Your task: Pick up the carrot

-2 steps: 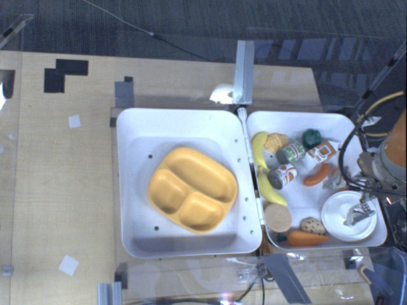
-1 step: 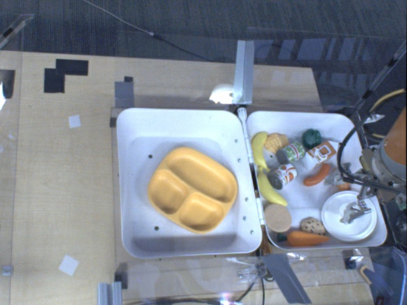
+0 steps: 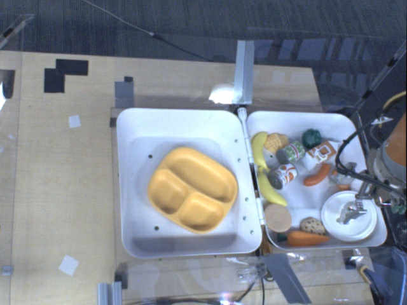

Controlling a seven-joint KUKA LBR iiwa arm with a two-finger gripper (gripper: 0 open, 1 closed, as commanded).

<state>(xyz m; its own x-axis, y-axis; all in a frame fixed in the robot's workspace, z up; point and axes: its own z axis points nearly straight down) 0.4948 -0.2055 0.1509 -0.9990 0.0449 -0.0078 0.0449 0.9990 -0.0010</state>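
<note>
The carrot, orange and slim, lies along the front wall of the right bin, just below a small cookie. My gripper hangs over a round white plate in the bin's front right corner, about a hand's width right of the carrot and slightly behind it. The grey arm with its orange band comes in from the right edge. Nothing shows in the gripper.
The right bin also holds a banana, two small cans, a sausage, a green item, a small carton and a tan disc. A yellow divided tray sits in the left bin.
</note>
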